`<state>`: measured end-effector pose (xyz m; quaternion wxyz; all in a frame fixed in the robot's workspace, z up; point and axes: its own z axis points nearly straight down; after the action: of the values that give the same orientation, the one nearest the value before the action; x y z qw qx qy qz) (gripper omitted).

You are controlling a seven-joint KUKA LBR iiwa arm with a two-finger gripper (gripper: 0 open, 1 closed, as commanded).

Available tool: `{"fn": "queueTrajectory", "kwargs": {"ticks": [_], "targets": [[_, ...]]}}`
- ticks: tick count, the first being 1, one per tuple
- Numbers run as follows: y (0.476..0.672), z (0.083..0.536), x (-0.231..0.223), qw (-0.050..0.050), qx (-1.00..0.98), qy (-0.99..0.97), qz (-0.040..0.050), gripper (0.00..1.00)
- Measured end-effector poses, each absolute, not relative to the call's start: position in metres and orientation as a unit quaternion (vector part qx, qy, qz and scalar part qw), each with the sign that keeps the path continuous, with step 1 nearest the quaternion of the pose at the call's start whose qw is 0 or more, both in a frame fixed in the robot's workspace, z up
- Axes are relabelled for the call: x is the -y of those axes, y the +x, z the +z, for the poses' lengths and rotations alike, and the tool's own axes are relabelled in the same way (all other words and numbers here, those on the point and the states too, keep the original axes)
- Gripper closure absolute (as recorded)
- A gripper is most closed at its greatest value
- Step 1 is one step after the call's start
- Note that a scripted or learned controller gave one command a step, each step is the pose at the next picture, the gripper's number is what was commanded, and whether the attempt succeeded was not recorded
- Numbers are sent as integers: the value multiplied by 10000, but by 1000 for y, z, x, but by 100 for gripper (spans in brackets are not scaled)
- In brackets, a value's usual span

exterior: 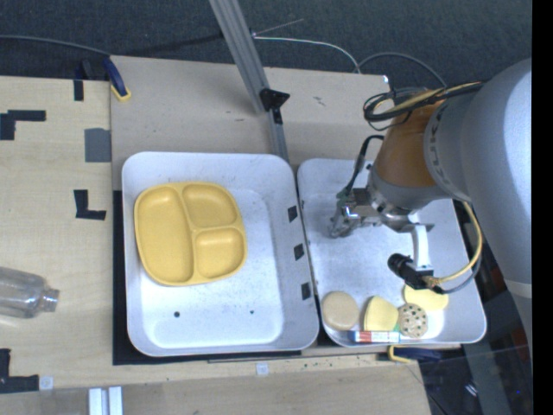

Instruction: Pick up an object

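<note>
The right bin [321, 258] has bare floor across its middle; small food pieces [373, 313] crowd its lower edge. The arm [449, 145] blocks the upper right, and a yellow tray [188, 232] covers the left bin's [207, 322] upper half

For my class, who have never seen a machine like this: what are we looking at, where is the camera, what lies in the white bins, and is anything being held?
One camera looks down at a slant on a bench with two white bins. The grey and orange shape on the right is a robot arm; its hand hangs low over the right bin. The picture cannot settle whether it holds anything. The left bin holds a yellow divided plate. Small toy foods, one like a spotted cookie, lie along the right bin's near edge. A clear bottle lies on the bench at left.
</note>
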<state>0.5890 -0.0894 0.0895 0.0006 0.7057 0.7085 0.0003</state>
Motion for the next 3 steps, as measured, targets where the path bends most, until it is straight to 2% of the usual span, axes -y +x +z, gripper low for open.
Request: {"fn": "queueTrajectory", "kwargs": {"ticks": [2,3], "targets": [[568,90,96,18,-7074,7068,5,100],[568,100,95,7,-7078,7064,9,100]]}}
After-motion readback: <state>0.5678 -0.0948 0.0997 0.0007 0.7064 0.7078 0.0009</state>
